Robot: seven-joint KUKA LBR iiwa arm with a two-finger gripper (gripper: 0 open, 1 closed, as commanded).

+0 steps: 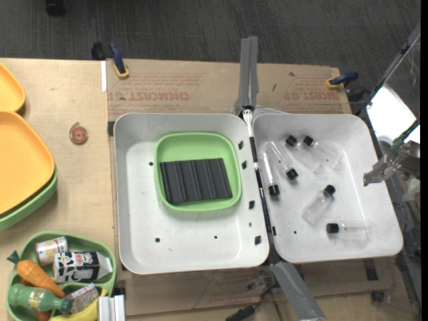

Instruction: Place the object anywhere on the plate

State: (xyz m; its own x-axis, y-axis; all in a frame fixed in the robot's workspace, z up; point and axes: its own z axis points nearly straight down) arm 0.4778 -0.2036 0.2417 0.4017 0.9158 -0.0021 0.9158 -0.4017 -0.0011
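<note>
On the desk (80, 99), a square green plate (198, 172) is being carried in the left white bin (134, 246). Clear black-capped vials (319, 202) are lying in the right white bin (374, 246). At three o'clock, the claw (378, 172) is being poised; its opening cannot be told. A vial is judged next to be grasped.

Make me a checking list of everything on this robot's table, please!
Surface: two shallow white bins, left and right, on a cardboard-covered bench.
Job's things: square green plate holding a dark ribbed mat, in the left bin; clear black-capped plastic vials scattered in the right bin.
Clutter: orange plates and a green bowl of toy food at left.
Grippers: metal gripper at the right bin's edge.
Cables: nothing seen.
Surroundings: clamps, dark carpet.
</note>
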